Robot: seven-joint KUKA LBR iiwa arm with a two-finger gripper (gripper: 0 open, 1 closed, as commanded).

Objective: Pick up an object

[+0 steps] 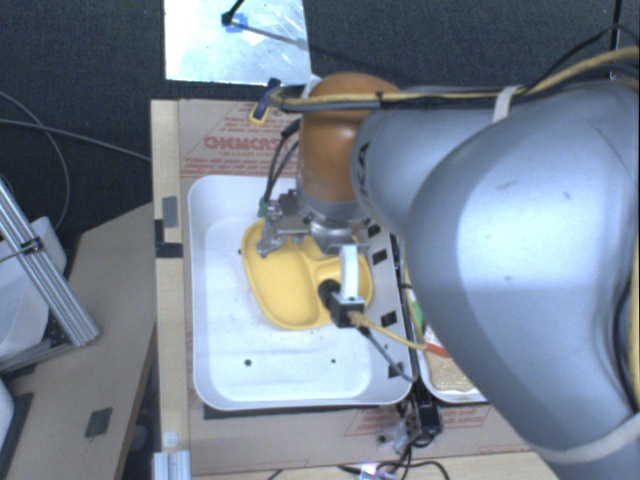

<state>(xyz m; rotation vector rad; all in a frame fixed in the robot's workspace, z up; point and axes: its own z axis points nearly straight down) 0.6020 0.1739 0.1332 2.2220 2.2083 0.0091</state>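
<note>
Dark carpet lies all around the desk [120,298], and a shiny silver sheet [235,23] sits at the far edge. On the desk is a flat piece of brown cardboard [225,138] with red letters on it. Two white bins rest on top of that. The left bin [230,368] is easy to see. The right bin [455,383] is mostly hidden under the big grey arm [500,258], and something colourful peeks out near its front edge.

A yellow thing [285,288] lies in the left bin, near the bin's right wall and a bit toward the far side. It looks like a smooth plastic toy or dish with rounded sides. I think it is light and stiff, not squishy. It also looks a little slippery, so it may slide out of a pinch. Its thin rim looks like the best place to take hold, because the round middle seems too wide.

The gripper [275,230] is low over the far end of the yellow thing, right at its rim. I cannot tell how it is set, because the wrist and cables cover it. So I cannot say the yellow thing is held.
</note>
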